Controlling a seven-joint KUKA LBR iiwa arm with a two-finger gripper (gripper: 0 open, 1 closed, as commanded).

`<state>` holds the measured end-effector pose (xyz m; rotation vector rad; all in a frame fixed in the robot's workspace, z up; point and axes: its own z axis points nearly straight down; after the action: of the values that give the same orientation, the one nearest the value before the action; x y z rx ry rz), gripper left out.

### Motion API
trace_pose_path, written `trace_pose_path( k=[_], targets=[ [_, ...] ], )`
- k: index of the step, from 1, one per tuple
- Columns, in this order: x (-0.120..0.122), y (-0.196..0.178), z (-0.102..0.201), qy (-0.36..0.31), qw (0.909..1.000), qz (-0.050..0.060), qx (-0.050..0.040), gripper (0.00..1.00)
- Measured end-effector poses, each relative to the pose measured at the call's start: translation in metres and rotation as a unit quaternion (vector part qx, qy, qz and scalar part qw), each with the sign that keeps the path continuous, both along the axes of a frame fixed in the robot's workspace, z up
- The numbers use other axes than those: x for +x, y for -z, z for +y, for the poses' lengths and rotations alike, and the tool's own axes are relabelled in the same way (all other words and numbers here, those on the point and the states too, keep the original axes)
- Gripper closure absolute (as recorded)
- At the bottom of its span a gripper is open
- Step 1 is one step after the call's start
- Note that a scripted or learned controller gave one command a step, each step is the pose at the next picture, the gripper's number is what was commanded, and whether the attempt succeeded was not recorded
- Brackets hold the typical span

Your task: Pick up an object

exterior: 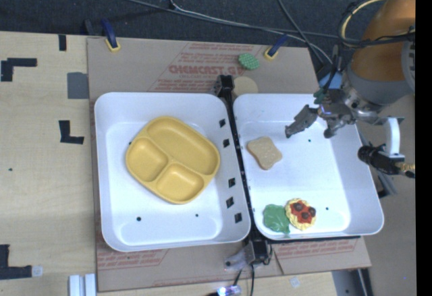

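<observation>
Two toy foods lie in the right bin (pixel 351 173) — a tan bread slice (pixel 264 152) near its left wall and a leafy piece with a red-and-yellow topping (pixel 291 215) by the front rim — and nothing is lifted yet. The gripper (pixel 314 123) hangs above the bin's back part, jaws spread apart and bare, well right of the bread; this looks like the approach step. Next it likely needs to shift left over the bread, descend, and close across the slice's narrow width. The divider between the bins sits close to the bread — a tight spot. The left bin (pixel 115 153) carries a yellow sectioned tray (pixel 173 159); a small green piece (pixel 248 61) rests on the cardboard behind.
</observation>
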<state>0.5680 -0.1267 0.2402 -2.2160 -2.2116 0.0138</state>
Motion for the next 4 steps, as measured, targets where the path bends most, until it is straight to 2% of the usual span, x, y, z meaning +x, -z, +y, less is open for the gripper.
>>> trace_pose_path(
  k=[1,2,3,4],
  targets=[
    [0.002,-0.007,0.000,-0.002,1.0000,-0.006,-0.0008,0.00],
    [-0.004,0.056,-0.004,-0.001,1.0000,-0.003,-0.0008,0.00],
    [0.000,0.110,0.006,-0.002,1.0000,-0.004,-0.0005,0.00],
    [0.000,0.157,0.006,-0.002,1.0000,-0.007,-0.0016,0.00]
  ],
)
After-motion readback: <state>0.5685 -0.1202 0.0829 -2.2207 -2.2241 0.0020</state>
